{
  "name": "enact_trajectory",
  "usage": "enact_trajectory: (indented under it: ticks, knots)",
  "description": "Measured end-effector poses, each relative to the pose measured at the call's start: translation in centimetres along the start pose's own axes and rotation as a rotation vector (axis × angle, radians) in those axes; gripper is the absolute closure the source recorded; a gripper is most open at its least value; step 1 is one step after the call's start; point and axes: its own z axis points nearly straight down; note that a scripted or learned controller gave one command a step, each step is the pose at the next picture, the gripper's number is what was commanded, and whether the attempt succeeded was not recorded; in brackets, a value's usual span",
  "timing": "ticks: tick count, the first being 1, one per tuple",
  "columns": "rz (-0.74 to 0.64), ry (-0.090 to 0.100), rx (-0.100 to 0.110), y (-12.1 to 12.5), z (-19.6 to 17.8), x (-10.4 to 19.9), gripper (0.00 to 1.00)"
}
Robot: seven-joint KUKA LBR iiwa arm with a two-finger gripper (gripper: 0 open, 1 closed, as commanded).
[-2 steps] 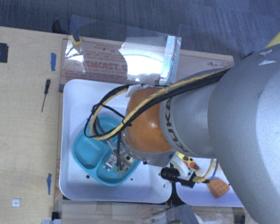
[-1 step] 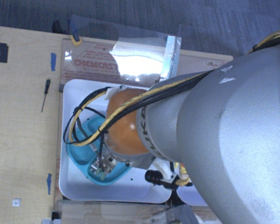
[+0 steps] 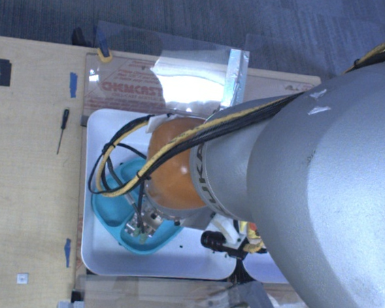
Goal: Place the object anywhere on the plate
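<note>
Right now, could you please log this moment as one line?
arm: over left white bin | end effector: low over shallow blue plastic plate | object: unseen

The gripper [image 3: 140, 230] hangs low over a blue plate [image 3: 115, 203] in the white bin [image 3: 90, 252].

My grey arm [image 3: 313, 176] reaches in from the right, bulking across the frame; the orange band [image 3: 171, 161] sits above my wrist, and my gripper [image 3: 140, 228] points down (cables looping alongside).
</note>
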Motion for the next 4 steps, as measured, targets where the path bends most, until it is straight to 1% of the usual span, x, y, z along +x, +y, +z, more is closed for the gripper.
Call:
enact_trajectory:
  ticks: [2,3,4]
  knots:
    - [0.002,0.002,0.000,0.2,-1.6,-0.2,1.00]
    - [-0.406,0.007,0.000,-0.3,0.9,0.4,1.00]
    - [-0.404,0.008,-0.001,-0.2,0.0,0.3,1.00]
